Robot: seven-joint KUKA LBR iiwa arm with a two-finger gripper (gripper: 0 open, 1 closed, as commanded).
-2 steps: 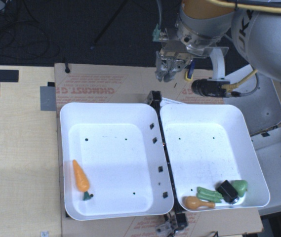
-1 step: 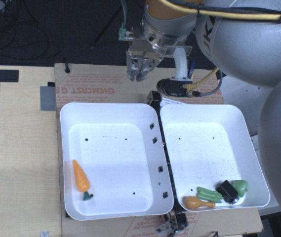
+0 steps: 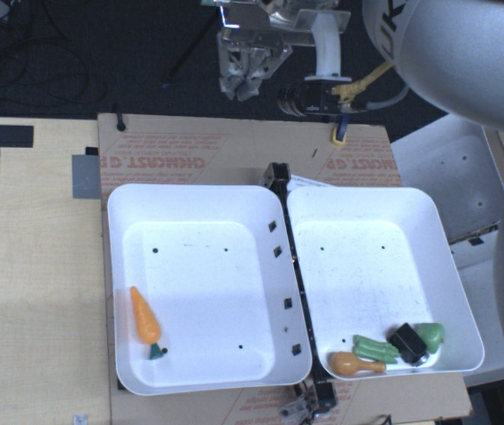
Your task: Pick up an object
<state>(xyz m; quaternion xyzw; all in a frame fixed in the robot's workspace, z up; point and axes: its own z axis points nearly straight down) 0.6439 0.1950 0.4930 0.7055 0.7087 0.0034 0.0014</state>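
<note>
An orange toy carrot (image 3: 144, 317) with a small green top lies at the front left of the left bin (image 3: 189, 204). In the front right corner of the right bin (image 3: 367, 204) lie a tan pear-shaped toy (image 3: 354, 364), a green pea pod (image 3: 376, 350), a black block (image 3: 408, 343) and a green piece (image 3: 430, 333), all bunched together. My gripper (image 3: 246, 85) hangs high above the bench's back edge, behind the left bin, far from every object. Nothing shows between its fingers.
A black divider clip strip (image 3: 289, 273) runs between the two bins. Brown cardboard (image 3: 234, 153) lies under the bins. The arm's large grey body (image 3: 446, 34) fills the upper right. Cables trail over the dark back area.
</note>
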